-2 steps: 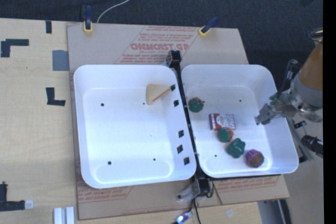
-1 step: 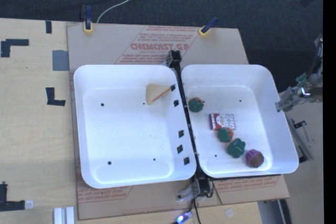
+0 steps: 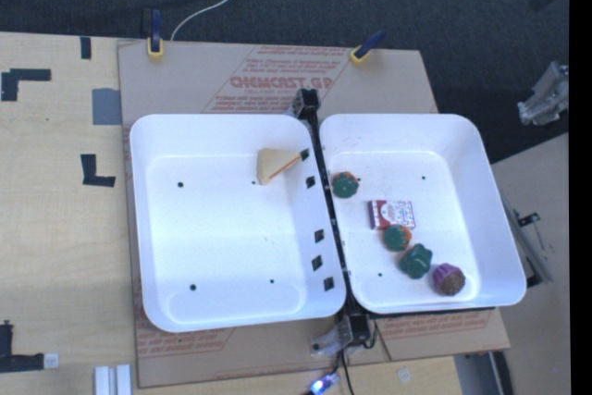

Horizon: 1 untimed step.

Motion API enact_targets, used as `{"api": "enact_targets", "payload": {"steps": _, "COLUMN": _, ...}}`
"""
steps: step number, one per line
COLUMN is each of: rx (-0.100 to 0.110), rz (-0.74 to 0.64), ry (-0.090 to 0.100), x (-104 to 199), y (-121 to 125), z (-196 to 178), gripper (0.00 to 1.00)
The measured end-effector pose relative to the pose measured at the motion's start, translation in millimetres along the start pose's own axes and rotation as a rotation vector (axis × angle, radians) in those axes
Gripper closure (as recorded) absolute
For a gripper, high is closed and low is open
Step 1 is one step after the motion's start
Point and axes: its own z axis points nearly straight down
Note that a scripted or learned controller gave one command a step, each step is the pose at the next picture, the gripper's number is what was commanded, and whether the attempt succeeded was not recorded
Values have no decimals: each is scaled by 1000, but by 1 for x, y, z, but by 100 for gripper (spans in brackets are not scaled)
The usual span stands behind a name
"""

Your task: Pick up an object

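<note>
The left bin (image 3: 157,227) holds a tan wedge-shaped piece (image 3: 277,166) near its upper right corner. In the right bin (image 3: 462,153) lie several small objects: a green round piece (image 3: 345,185) by the divider, a small red and white box (image 3: 392,214), a green and orange piece (image 3: 397,238), a dark green piece (image 3: 415,261) and a purple piece (image 3: 448,278). A grey part of my gripper (image 3: 544,97) shows at the far right, outside the right bin and well away from all the objects.
Both bins rest on a cardboard sheet (image 3: 277,83) held by two clamps (image 3: 154,42) at its far edge. A black clip strip (image 3: 319,227) joins the bins. A white cable (image 3: 208,9) runs off the back.
</note>
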Motion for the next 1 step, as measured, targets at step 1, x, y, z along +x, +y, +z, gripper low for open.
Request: {"api": "enact_targets", "payload": {"steps": 1, "rx": 16, "rz": -8, "ry": 5, "x": 102, "y": 76, "z": -15, "gripper": 100}}
